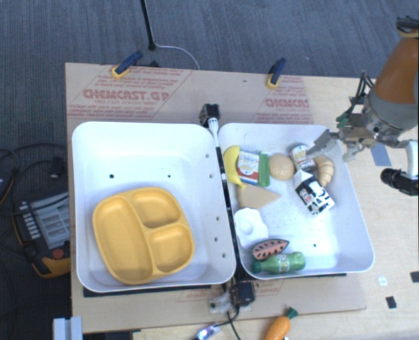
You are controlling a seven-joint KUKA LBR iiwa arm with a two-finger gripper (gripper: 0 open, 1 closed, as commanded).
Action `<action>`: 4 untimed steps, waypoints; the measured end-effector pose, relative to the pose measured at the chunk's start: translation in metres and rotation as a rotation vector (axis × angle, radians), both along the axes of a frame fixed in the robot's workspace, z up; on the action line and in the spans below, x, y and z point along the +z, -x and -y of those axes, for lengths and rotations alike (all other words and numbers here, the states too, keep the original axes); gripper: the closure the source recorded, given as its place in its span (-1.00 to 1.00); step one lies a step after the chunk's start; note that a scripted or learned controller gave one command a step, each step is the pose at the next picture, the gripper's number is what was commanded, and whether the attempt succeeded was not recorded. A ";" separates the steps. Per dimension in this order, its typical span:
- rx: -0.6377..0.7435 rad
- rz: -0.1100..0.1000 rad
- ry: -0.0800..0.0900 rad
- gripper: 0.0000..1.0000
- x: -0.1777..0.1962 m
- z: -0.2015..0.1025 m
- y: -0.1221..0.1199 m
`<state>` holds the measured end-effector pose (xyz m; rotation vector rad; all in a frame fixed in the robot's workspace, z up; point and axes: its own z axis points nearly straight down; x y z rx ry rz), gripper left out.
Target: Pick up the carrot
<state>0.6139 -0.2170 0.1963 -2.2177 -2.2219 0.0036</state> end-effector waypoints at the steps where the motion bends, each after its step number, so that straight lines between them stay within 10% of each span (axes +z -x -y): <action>1: -0.397 0.005 0.001 -1.00 -0.067 -0.078 -0.003; 3: -0.407 0.000 0.001 -1.00 -0.095 -0.079 0.029; 4: -0.484 -0.003 0.001 -1.00 -0.098 -0.109 0.107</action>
